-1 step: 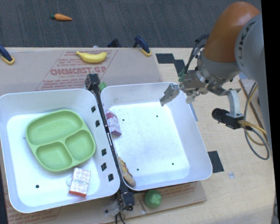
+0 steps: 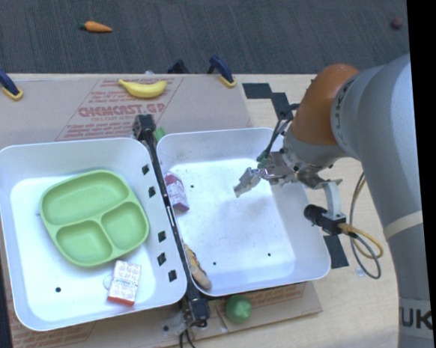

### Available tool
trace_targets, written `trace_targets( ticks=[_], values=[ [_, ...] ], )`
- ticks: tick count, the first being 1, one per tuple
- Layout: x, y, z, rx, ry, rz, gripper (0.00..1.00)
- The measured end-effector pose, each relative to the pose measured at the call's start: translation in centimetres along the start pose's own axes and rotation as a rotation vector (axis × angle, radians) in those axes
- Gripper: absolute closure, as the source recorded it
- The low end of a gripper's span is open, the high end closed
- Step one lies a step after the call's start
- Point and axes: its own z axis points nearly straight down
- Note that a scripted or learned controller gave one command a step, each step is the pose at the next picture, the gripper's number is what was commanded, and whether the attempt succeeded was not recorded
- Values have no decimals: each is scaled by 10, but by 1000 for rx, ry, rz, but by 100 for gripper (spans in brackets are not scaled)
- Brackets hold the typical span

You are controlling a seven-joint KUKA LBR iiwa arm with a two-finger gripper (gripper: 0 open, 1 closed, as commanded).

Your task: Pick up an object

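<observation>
At the left of the frame, the left shallow white plastic bin (image 2: 13, 245) holds a pale green three-compartment plastic plate (image 2: 93, 215) and, toward lower centre, a small red-and-white carton (image 2: 124, 281). At centre, the right shallow white bin (image 2: 234, 281) keeps its candidates hard against the dividing wall: a dark red crumpled packet (image 2: 176, 191) above, a tan bread-like piece (image 2: 195, 269) below. Both probably lie awkwardly for a grasp. Right of centre, the gripper (image 2: 246, 181) hangs over bare bin floor, well apart from either; whether its jaws are open or closed cannot be told, and nothing shows between them.
</observation>
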Motion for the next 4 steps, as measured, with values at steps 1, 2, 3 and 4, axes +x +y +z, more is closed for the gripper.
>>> trace_targets(
  ticks=[1,2,3,4],
  values=[
    [13,-116,20,-1,1,-1,0],
    [0,-47,18,-5,0,0,0],
    [16,-113,19,-2,1,-2,0],
    [0,-51,18,-5,1,1,0]
  ],
)
